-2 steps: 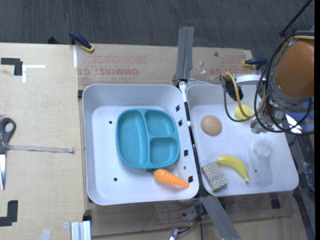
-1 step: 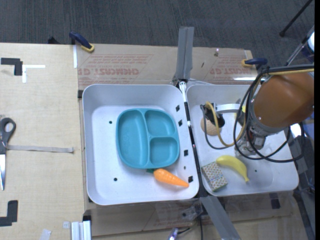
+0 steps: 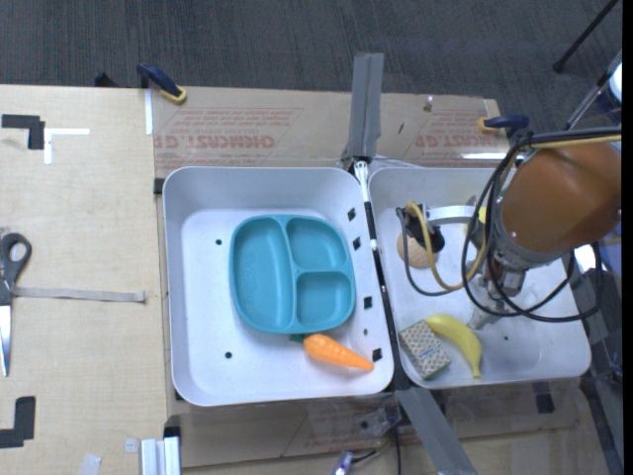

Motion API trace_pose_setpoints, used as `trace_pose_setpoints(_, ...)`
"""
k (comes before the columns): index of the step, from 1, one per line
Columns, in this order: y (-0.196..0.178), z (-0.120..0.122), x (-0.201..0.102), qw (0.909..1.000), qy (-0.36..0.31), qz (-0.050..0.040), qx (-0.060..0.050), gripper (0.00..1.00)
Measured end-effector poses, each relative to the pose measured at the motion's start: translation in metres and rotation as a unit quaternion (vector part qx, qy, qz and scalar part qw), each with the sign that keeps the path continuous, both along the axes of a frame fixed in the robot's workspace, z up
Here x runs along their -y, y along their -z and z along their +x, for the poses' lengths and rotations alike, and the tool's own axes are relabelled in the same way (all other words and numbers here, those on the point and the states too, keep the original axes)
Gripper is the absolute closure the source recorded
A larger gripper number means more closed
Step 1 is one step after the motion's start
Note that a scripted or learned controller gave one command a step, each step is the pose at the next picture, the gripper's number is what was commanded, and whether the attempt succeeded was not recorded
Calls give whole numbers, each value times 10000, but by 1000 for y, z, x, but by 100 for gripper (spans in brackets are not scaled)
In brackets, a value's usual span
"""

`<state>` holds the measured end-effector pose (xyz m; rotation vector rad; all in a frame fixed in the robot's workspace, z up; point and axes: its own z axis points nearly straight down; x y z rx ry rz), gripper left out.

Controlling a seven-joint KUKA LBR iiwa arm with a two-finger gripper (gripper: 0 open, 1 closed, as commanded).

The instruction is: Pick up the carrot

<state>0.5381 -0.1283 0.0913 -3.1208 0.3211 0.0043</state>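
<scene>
The orange carrot (image 3: pixel 338 352) lies in the left bin (image 3: pixel 193 295), near its front wall, just in front of the teal divided plate (image 3: pixel 294 270), with its tip pointing right. My gripper (image 3: pixel 493 297) hangs over the right bin (image 3: pixel 554 359) under the orange band of the arm, wrapped in black cables. It is well to the right of the carrot and just above and behind the banana (image 3: pixel 460 339). Nothing shows in its grasp.
A small patterned block (image 3: pixel 423 349) lies next to the banana at the right bin's front left. A round beige object (image 3: pixel 419 249) sits at the back left of that bin. Scissors (image 3: pixel 10 265) lie on the bench at far left.
</scene>
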Motion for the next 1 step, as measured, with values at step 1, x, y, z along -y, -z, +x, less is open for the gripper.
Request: trace_pose_setpoints(1,-40,-42,86,9996,298,-4,24,0)
